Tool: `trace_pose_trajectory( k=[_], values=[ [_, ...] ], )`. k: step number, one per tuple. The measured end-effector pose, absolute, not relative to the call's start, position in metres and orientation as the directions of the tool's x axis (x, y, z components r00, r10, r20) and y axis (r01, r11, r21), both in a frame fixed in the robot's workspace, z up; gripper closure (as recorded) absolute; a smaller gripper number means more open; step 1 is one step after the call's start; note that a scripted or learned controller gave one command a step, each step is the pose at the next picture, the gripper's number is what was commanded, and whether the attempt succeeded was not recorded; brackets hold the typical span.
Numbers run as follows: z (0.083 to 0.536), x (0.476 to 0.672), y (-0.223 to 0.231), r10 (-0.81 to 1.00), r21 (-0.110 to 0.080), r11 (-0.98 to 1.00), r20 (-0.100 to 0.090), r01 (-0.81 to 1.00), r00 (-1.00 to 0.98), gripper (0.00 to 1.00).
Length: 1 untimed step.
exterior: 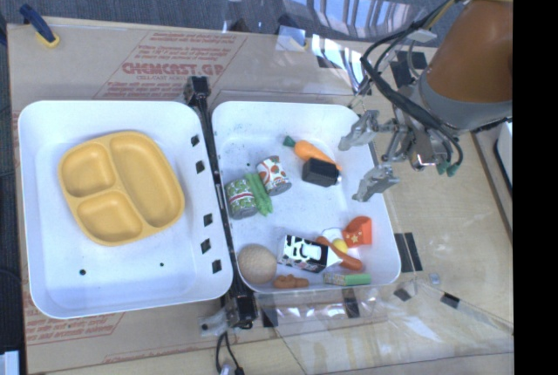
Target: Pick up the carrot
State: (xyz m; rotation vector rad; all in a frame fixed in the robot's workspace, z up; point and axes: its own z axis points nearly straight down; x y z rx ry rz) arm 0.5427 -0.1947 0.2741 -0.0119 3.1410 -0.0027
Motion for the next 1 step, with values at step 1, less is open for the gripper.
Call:
trace_pose_trajectory(
  k=[1],
  values=[
    [0.1153, 0.5797, -0.2100, 0.151, -0.002, 0.989, -0.025, 0.151, -0.988, 0.00]
  ],
)
